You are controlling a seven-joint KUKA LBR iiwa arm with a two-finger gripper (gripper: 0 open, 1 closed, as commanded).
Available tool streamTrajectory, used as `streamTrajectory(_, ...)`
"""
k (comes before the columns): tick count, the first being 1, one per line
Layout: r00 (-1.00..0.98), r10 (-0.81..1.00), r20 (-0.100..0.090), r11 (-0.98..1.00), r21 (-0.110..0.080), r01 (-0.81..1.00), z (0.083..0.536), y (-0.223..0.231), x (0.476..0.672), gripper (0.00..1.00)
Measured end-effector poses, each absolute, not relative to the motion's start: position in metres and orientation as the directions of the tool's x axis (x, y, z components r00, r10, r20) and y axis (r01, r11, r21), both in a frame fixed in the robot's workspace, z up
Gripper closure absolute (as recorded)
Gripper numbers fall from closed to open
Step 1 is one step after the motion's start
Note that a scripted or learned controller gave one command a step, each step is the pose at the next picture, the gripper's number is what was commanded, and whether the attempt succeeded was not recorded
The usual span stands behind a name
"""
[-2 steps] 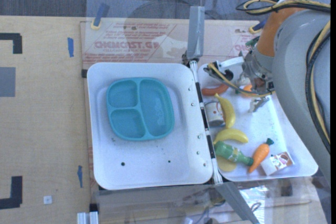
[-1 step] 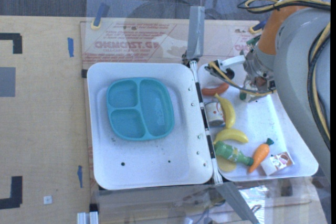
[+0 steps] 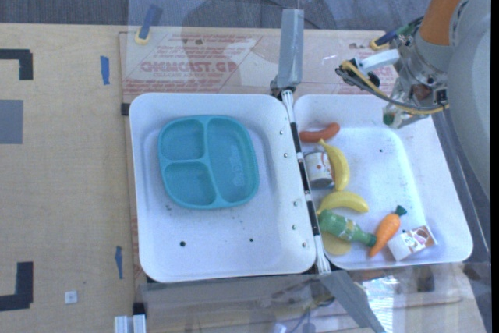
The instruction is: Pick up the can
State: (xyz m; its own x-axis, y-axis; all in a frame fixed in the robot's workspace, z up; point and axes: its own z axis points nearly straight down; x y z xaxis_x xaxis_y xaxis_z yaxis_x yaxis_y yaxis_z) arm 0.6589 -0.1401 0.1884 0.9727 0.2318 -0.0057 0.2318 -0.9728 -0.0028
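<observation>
My pincer (image 3: 398, 115) hangs over the far right corner of the right bin (image 3: 421, 168), below the orange band of my arm (image 3: 444, 8). I cannot tell its state from this view; nothing is seen in its grip.

The can (image 3: 316, 167) lies on its side at the left edge of the right bin, against the divider where the two bins meet. A banana (image 3: 338, 165) touches its right side. A red sausage-shaped toy (image 3: 320, 132) lies just beyond it toward the far edge, and a second banana (image 3: 344, 203) lies just beside it toward the near edge. A green bottle (image 3: 346, 229), a toy carrot (image 3: 386, 230) and a small carton (image 3: 411, 241) lie toward the near right corner, apart from the can. The left bin (image 3: 156, 246) carries a teal divided plate (image 3: 208, 161).

Step in hand, as I judge it: approach. Recommended procedure:

1. Travel left across the bin and stop directly above the can before descending.
2. Align the grip across the can's short width. The can appears to point along the divider, so one contact would go on the divider side and one on the banana side.
3. Descend straight. Space is tight on both sides, and a contact may land on the banana or the bin wall.
4. Close, then lift slowly. A can lying on its side is likely to roll or slip out.
</observation>
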Motion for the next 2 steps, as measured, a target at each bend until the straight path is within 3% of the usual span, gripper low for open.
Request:
streamTrajectory(1,0.972,0.234,-0.006,-0.972,-0.003,0.234,0.188,-0.139,0.659,0.00)
streamTrajectory(2,0.939,0.344,-0.004,-0.939,-0.003,0.344,0.090,-0.096,0.643,0.00)
